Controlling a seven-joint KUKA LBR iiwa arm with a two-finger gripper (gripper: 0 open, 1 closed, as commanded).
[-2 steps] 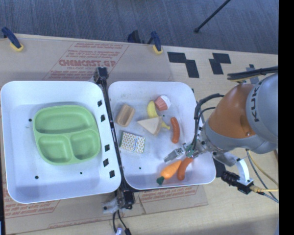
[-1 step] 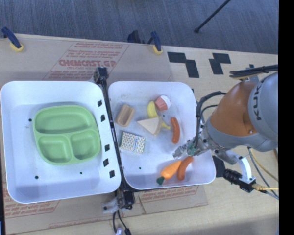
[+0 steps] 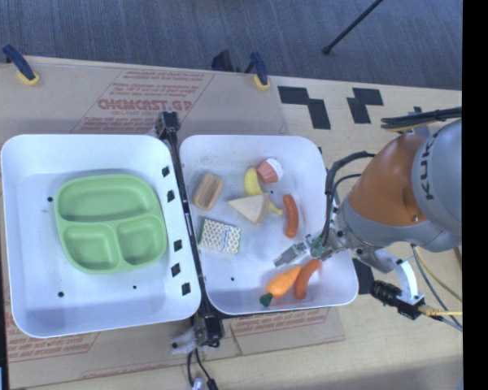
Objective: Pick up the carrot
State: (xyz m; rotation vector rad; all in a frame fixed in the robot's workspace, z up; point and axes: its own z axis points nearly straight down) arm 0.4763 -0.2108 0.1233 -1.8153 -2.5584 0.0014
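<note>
The carrot, orange with a green stub at its lower left end, lies near the front edge of the right bin. Touching its right side is a red-orange sausage. My gripper hangs just above and behind these two, reaching in from the right under the orange-banded wrist. It is open, one grey finger pointing left, and nothing sits between the fingers. The carrot rests on the bin floor.
The right bin also holds a second sausage, a cheese wedge, a yellow piece, a pink cup-like item, a bread piece and a patterned cracker. A green divided plate lies in the left bin.
</note>
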